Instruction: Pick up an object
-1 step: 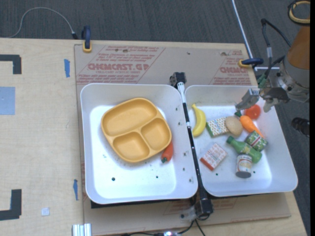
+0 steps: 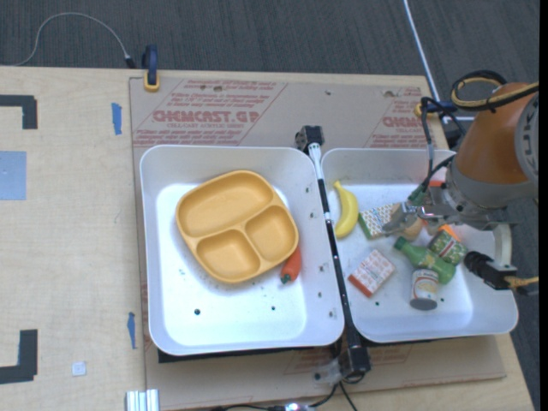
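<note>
You were at the reach-in step: the jaws (image 2: 409, 221) hung low over the clutter in the right bin (image 2: 492, 315), beside the green bottle (image 2: 425, 257); whether they were open, I couldn't tell. Next called for a confirmed grip before lifting.

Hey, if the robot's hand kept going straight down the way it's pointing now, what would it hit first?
Probably the small cluster of items under the hand in the right bin: the green bottle lies nearest, with a checkered packet beside it. Height above them is unclear from this slanted view.
</note>
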Available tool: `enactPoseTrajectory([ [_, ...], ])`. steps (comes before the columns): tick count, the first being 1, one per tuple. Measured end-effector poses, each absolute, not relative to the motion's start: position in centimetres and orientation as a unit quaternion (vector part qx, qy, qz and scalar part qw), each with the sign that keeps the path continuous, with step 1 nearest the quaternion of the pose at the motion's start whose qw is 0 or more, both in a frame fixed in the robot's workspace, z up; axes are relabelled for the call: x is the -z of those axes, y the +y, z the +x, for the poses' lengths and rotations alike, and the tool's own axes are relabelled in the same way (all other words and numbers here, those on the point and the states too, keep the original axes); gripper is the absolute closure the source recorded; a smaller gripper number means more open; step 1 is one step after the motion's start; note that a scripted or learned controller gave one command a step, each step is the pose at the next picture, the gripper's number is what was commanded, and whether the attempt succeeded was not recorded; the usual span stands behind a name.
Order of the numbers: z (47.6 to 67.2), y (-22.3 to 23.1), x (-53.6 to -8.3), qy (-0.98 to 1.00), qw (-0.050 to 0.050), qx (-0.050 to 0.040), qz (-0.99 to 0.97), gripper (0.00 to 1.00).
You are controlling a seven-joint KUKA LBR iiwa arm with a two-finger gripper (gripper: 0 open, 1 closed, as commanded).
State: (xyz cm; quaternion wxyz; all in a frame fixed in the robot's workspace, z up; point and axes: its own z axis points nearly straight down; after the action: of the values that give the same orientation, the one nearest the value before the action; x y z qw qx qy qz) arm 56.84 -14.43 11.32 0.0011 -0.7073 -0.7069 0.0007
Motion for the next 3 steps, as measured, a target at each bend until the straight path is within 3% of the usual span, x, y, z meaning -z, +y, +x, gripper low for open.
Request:
enactPoseTrajectory([
  [1,57.0,-14.4,-12.4,-0.707,-0.002,0.0008,-0.707,1.00],
  [2,60.5,-12.2,-10.8,-0.707,-0.004,0.0020,-0.707,1.00],
  [3,54.7,-22.1,-10.2,-0.706,0.001,-0.0012,-0.708,1.00],
])
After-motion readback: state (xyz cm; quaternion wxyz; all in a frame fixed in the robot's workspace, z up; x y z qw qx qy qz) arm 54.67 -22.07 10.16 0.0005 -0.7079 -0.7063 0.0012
